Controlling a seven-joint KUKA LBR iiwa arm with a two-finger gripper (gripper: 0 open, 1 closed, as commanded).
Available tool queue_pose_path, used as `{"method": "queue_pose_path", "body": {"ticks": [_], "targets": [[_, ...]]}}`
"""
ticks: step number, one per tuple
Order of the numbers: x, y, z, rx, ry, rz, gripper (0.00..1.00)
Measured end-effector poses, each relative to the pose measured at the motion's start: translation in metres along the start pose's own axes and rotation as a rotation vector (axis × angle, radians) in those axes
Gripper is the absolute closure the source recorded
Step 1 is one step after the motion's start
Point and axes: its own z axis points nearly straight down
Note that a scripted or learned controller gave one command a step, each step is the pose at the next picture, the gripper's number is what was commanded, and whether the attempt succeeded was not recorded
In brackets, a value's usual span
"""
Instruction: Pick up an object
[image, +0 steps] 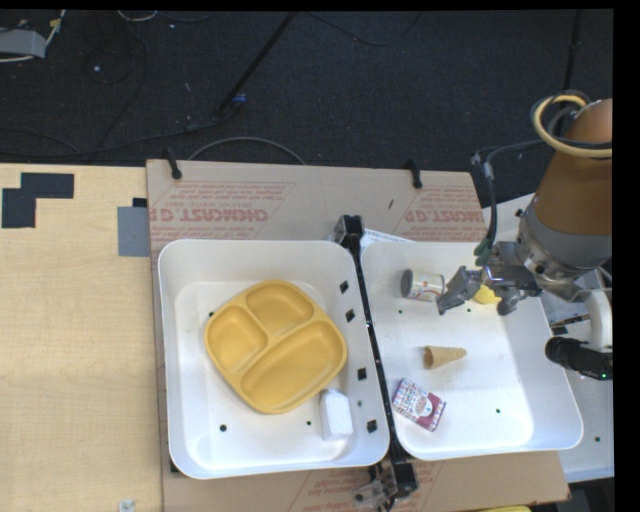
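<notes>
Right bin (560, 420), seen from above. Gripper (483, 292) at approx. 1 o'clock in bin, fingers spread wide apart, w/ a small yellow object (487, 295) lying between them; contact can't be judged. Small can (423, 285), silver w/ pale label, on its side at 11 o'clock. Ice-cream cone (444, 355) near centre. Pink packet (417, 404) at 7 o'clock. Left bin (200, 440): yellow divided tray (275, 344), white bottle (335, 412) at its 5 o'clock.
</notes>
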Motion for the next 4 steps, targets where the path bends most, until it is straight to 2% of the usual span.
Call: {"method": "queue_pose_path", "body": {"ticks": [1,2,4], "targets": [[0.000,0.002,-0.006,-0.012,-0.001,-0.002,0.00],[0.008,0.004,0.042,-0.008,-0.001,0.000,0.00],[0.005,0.001,0.130,-0.007,0.000,0.000,0.00]]}}
